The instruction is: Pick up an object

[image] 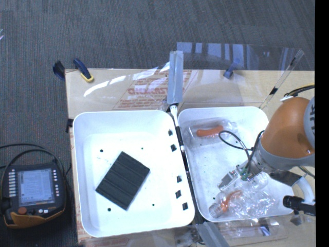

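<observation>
Red lettering on the clear sheet (pixel 149 89) is too blurred to read.

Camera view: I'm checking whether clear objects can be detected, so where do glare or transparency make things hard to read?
In the camera view, glare streaks the clear sheet behind the bins; the clear plastic items in the right bin blend into its white floor near the pincer; the black pad in the left bin reads sharply.

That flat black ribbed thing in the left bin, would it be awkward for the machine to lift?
Probably. The black ribbed slab lies flat on the left bin floor, so fingers may struggle to get under its edges. It looks stiff, unlikely to flop or roll. Its grooves might give some grip.
</observation>
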`<state>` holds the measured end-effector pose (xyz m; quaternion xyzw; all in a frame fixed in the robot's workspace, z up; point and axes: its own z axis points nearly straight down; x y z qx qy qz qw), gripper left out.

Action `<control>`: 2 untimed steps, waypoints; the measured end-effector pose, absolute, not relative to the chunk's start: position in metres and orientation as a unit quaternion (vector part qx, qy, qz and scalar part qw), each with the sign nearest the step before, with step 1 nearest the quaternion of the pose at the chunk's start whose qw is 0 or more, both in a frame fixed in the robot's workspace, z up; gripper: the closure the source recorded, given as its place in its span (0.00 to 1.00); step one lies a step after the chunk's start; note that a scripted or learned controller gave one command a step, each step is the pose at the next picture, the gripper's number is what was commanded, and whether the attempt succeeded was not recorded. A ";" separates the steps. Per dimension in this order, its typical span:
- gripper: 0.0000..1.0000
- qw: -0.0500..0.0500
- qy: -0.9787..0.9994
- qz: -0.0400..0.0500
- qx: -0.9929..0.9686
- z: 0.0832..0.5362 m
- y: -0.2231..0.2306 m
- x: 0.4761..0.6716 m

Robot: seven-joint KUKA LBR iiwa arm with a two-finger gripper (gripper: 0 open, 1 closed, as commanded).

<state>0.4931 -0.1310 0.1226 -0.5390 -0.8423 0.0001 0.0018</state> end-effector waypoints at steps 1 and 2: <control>0.00 0.001 -0.732 0.001 -0.682 0.199 -0.154 0.519; 0.00 0.001 -0.736 0.000 -0.677 0.103 -0.084 0.536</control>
